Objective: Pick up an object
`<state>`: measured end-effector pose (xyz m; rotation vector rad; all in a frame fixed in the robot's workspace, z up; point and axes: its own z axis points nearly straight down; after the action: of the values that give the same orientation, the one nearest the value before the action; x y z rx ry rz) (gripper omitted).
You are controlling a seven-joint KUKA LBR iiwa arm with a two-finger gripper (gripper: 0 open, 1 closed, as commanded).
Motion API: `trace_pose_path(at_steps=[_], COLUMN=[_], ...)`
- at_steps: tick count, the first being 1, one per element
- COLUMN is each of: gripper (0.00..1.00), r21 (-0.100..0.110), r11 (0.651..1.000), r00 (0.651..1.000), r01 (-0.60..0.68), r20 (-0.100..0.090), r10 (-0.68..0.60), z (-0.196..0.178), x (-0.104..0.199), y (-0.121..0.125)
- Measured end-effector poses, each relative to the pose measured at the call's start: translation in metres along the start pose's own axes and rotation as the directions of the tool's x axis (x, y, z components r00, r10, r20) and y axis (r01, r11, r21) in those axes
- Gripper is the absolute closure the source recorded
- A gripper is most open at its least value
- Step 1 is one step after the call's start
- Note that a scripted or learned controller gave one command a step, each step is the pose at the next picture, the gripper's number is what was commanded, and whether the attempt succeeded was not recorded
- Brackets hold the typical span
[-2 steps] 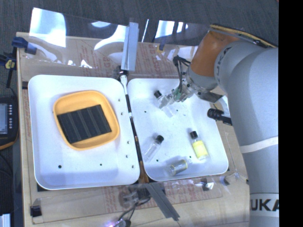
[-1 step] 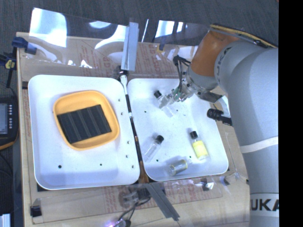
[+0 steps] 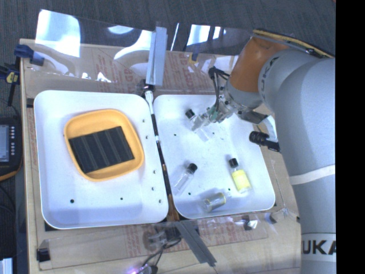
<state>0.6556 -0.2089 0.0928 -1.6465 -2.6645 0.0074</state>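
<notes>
While the grey arm [image 3: 296,113] with its orange band reaches in from the right, its tool [image 3: 215,114] hangs low over the upper part of the right bin [image 3: 259,201], just beside a small clear vial with a black cap [image 3: 195,118] that lies on the bin floor. Whether the tool is open or closed cannot be told from this angle, as the fingers are too small and blurred against the white plastic, and nothing can be seen gripped between them.

Three other items lie in the same bin, well apart from the tool: a second clear vial with a black cap [image 3: 185,176] lies tilted near the bin's left wall, a yellow bottle with a black cap [image 3: 239,177] sits toward the right side, and a small glass jar with a gold-toned lid [image 3: 214,201] lies on its side near the front edge.

Beside it, the left bin [image 3: 51,204] carries an orange tray [image 3: 102,144] with a dark ribbed insert, set at a slight angle. A metal bar [image 3: 155,56] stands at the far end of the seam between the two bins, and both bins rest on a wooden worktop [image 3: 85,241] marked with red-printed tape.
</notes>
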Motion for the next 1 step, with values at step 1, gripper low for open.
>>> trace_pose_path(at_steps=[1], gripper=[1.00], r21=[0.000], r11=[1.000], r00=[1.000], r01=[-0.003], r20=[0.000], r10=[0.003], z=[0.0000], x=[0.0000], y=[0.0000])
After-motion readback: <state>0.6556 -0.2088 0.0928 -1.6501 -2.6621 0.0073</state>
